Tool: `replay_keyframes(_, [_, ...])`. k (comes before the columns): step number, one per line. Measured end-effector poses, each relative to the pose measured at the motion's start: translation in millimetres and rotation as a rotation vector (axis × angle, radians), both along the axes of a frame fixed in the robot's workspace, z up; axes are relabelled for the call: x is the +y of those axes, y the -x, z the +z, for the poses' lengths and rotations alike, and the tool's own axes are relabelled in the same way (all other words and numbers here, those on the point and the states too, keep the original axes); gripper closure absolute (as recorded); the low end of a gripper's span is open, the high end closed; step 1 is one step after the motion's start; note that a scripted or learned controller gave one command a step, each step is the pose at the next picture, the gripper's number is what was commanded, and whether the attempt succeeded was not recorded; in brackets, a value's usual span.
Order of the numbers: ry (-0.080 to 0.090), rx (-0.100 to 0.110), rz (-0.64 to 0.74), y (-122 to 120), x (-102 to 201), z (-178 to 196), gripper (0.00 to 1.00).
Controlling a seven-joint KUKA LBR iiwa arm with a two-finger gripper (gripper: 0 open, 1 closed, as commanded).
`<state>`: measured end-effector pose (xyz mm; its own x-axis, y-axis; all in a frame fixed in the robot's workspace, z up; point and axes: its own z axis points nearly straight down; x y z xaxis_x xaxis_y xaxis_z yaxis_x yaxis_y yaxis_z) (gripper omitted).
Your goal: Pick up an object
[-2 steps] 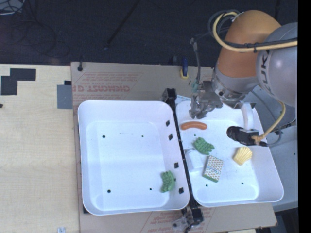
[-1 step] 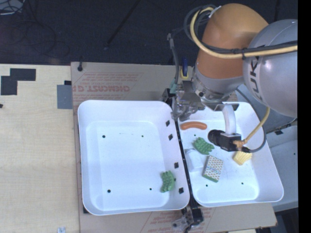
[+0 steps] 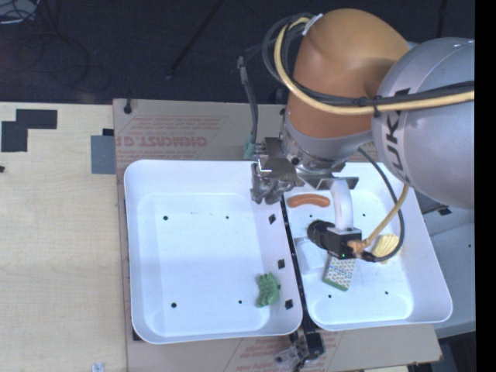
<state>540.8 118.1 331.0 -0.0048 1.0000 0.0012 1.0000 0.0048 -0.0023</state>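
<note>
Camera view: nearest the lower edge, the two white bins are seen side by side on a cardboard sheet (image 3: 182, 130), with the pale wooden bench (image 3: 54, 254) lying to the left of them. In the left bin (image 3: 194, 246), a small green lumpy object (image 3: 267, 289) is found close to the near right corner, just beside the wall shared with the other bin. In the right bin (image 3: 403, 297), a flat patterned piece (image 3: 339, 273) is seen tilted on the floor, toward the near left part. Farther back in the same bin, an orange sausage-shaped piece (image 3: 308, 201) is laid crosswise near the far wall. Just left of it, the gripper (image 3: 267, 183) is held above the meeting rims of the two bins, at their far end; nothing is seen gripped by it, and whether it is open or closed cannot be told. Above it, the arm (image 3: 349, 68) is seen reaching in from the right, its orange band over the wrist. Beyond the bins, dark floor with loose cables (image 3: 46, 6) is visible.
</note>
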Motion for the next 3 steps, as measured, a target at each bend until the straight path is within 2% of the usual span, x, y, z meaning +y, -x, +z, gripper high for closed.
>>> replay_keyframes(1, [0.002,-0.001,-0.006,-28,-31,2,1.0])
replay_keyframes(2, [0.003,0.006,-0.007,-26,-60,-82,1.0])
replay_keyframes(3, [0.0,-0.006,-0.003,-25,-47,11,1.0])
